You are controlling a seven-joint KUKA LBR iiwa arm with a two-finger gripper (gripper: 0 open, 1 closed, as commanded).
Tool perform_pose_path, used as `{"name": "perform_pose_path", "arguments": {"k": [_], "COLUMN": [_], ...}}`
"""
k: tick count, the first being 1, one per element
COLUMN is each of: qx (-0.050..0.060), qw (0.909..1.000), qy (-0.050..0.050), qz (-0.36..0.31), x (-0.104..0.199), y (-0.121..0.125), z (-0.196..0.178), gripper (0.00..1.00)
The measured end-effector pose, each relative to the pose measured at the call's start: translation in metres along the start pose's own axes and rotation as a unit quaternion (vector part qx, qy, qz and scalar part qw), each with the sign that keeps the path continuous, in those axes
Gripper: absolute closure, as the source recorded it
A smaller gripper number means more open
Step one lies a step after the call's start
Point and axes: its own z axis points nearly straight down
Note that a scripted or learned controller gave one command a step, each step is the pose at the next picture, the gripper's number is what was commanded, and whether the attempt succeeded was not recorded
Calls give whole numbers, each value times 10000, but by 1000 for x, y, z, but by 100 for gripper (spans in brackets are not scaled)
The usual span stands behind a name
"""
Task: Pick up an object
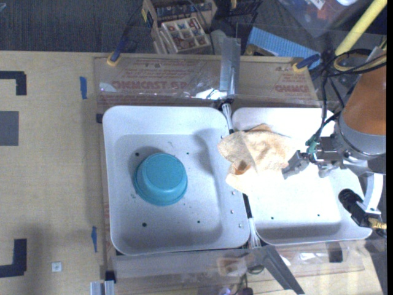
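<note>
Two white bins side by side on surface. Crumpled tan cloth (255,152) lies at left edge of right bin (307,217), draped over divider. Tool (305,160) just right of cloth; jaw opening impossible to tell, nothing visibly held. Blue bowl (161,178) in left bin (123,128), well apart.

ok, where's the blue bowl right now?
The blue bowl sits upside down in the left bin, left of centre, apart from the crumpled cloth draped over the divide between the bins.

grey arm (363,137), orange band, black cables
</note>
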Motion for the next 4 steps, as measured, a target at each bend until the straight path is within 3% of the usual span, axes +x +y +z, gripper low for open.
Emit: {"name": "perform_pose_path", "arguments": {"k": [1,2,3,4], "qx": [-28,-34,-31,-22], "qw": [9998,9919,9823,9829], "qy": [-13,-17,-6,0], "qz": [-202,-1269,-1871,-1841], "x": [8,23,-16,-19], "y": [59,81,106,106], "z": [29,50,136,130], "gripper": [0,0,0,100]}}
